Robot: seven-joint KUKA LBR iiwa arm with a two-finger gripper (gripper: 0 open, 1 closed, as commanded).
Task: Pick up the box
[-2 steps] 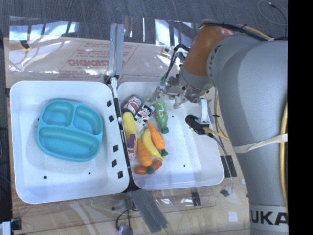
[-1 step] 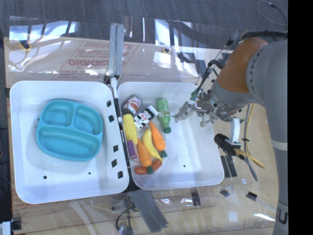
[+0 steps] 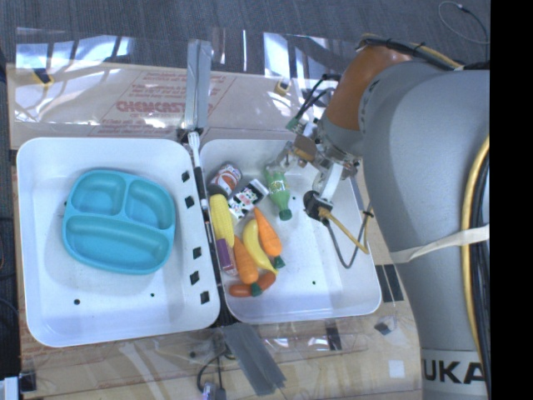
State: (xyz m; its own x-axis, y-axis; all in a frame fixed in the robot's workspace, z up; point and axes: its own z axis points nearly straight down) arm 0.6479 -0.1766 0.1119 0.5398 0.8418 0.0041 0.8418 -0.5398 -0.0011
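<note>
The box is a small white carton with dark print. It lies in the right bin, near its upper left, between a red and white can and a green bottle. My gripper hangs over the bin's upper middle, just above and to the right of the bottle's top, a short way up and right of the box. The grey arm and its orange band cover the bin's right rim.
Below the box lie a yellow corn cob, two carrots, a banana and a small red piece. A blue divided plate sits in the left bin. A cable loops off the wrist.
</note>
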